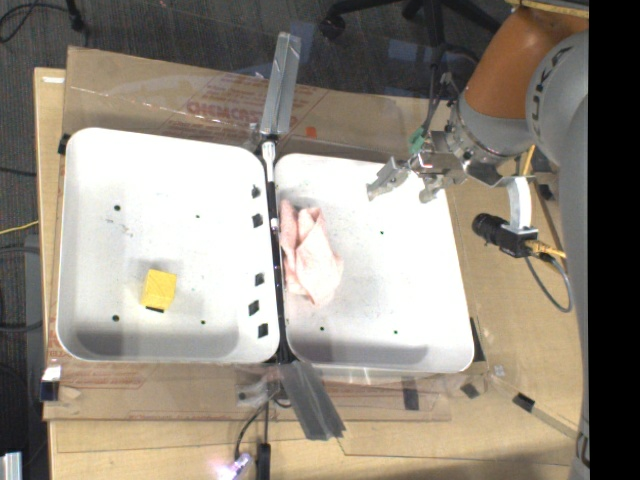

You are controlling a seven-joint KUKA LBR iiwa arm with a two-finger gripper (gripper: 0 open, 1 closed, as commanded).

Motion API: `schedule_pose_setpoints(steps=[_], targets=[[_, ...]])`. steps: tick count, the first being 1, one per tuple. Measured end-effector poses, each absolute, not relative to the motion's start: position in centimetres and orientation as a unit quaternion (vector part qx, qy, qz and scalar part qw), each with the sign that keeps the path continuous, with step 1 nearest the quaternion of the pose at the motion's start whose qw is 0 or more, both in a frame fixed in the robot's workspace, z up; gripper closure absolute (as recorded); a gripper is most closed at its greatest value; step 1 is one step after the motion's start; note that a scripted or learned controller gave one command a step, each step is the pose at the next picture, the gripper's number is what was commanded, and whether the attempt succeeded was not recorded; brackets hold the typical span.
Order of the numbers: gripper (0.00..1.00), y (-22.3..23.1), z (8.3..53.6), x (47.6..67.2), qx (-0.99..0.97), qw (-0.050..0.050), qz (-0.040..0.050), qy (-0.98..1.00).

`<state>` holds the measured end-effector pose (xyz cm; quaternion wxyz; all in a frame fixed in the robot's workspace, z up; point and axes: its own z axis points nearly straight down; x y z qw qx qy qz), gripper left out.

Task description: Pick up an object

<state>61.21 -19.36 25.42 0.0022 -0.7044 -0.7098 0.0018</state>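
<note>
A crumpled pink cloth (305, 249) lies in the right bin (420, 298), against its left wall. A small yellow block (159, 290) sits in the left bin (120, 178), toward the front left. My gripper (407, 182) hovers over the right bin's back right corner, well away from the cloth. Its two pale fingers (384, 180) are spread apart, open, with nothing between them.
A grey divider bar (277, 88) runs back from the seam between the two bins. Cardboard lies under both bins. The arm's orange band and grey body stand at the upper right, over the bench's right edge.
</note>
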Motion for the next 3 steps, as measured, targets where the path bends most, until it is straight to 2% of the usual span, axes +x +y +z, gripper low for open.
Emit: schedule_pose_setpoints(steps=[1,2,3], targets=[[0.0,-17.8,9.7,59.0,-0.572,0.002,0.0007,-0.82],[0.0,-13.2,9.4,59.4,-0.523,-0.003,0.0043,-0.853],[0.0,-13.5,9.5,63.9,-0.58,-0.003,0.0047,-0.815]])
